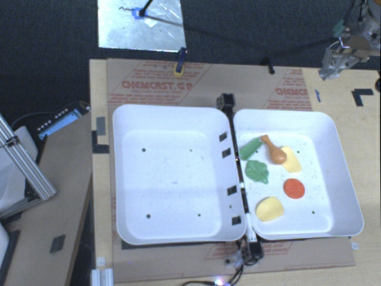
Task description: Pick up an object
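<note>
Dark carpet surrounds a bench topped with brown cardboard (250, 79), on which two shallow white bins sit side by side, joined by a row of black clips. Seen as a clock face centred on the seam between them, the left bin (128, 121) lies toward nine o'clock, and the right bin (339, 159) toward three o'clock holds all the small objects. A green strip (250, 148) lies nearest the seam, with an orange drumstick-shaped piece (274, 150) just beside it, its narrow end pointing toward eleven o'clock. A pale yellow flat piece (292, 159) touches the drumstick's rounded end. A green leafy piece (257, 171) sits below the strip. A red disc (294, 188) rests toward four o'clock, and a yellow lump (269, 208) lies near the bin's lower wall at about five o'clock. The gripper (333, 64) hangs far out at two o'clock, over the cardboard beyond the right bin's upper corner, well apart from every object; it is too small and blurred to tell how far it is open, and nothing can be seen in it. A silver sheet (140, 16) lies on the carpet at eleven o'clock.
</note>
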{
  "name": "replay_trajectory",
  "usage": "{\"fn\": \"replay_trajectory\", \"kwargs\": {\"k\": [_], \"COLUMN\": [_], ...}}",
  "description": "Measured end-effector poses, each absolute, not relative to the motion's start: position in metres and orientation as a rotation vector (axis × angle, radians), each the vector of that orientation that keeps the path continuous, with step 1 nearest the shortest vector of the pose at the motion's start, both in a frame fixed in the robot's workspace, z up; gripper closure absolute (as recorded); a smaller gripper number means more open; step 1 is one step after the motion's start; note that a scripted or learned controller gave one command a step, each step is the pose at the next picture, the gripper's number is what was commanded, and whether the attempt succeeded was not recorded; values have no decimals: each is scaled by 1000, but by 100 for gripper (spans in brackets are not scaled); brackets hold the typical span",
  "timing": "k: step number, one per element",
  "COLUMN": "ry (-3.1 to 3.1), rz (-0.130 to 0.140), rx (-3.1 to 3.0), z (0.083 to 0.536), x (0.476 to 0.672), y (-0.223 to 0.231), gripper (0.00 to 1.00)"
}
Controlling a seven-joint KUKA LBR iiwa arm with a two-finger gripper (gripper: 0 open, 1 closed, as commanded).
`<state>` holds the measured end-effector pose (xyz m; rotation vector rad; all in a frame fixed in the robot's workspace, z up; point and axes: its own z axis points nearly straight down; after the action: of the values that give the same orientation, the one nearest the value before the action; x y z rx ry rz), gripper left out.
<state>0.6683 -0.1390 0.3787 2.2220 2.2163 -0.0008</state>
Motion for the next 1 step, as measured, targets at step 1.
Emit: {"fn": "replay_trajectory", "kwargs": {"k": [1], "ry": [2218], "rz": [-2], "rx": [2223], "z": [331], "x": [668], "y": [-195], "gripper": [100]}}
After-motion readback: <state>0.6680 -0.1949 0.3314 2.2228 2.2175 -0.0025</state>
